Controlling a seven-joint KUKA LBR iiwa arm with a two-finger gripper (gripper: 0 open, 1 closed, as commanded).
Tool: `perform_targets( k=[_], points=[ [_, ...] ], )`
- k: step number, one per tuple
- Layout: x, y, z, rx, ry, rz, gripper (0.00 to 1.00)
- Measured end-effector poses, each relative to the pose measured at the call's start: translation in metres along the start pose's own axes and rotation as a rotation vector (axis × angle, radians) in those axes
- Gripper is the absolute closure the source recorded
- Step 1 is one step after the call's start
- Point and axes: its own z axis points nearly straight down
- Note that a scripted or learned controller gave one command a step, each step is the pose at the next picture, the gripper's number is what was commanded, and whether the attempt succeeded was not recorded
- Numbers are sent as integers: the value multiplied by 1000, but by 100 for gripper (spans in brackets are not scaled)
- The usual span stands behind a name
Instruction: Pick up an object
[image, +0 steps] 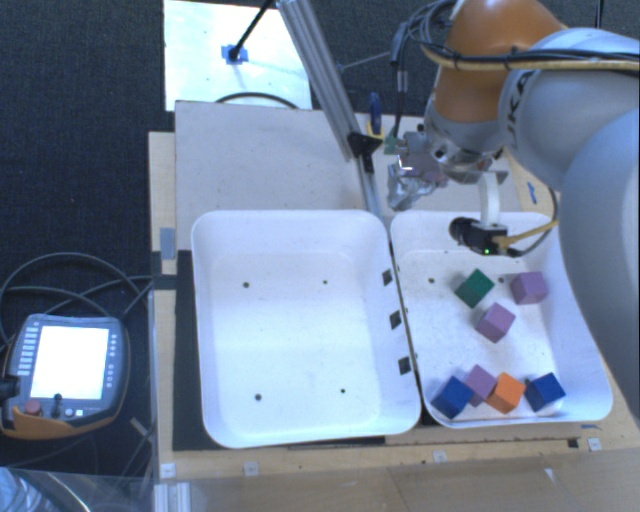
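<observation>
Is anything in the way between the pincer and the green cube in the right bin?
Nothing visible blocks it. The pincer sits above the right bin's far edge, and the green cube lies apart from the purple cubes, open from above.

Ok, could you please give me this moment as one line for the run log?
arm: over far end of right bin | gripper: nothing seen held | right bin: seven cubes, green cube nearest gripper | left bin: no cubes
</observation>
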Motion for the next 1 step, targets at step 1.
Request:
perform_targets(
  k=[1],
  points=[
    [48,-13,7,2,-1,1,100]
  ],
)
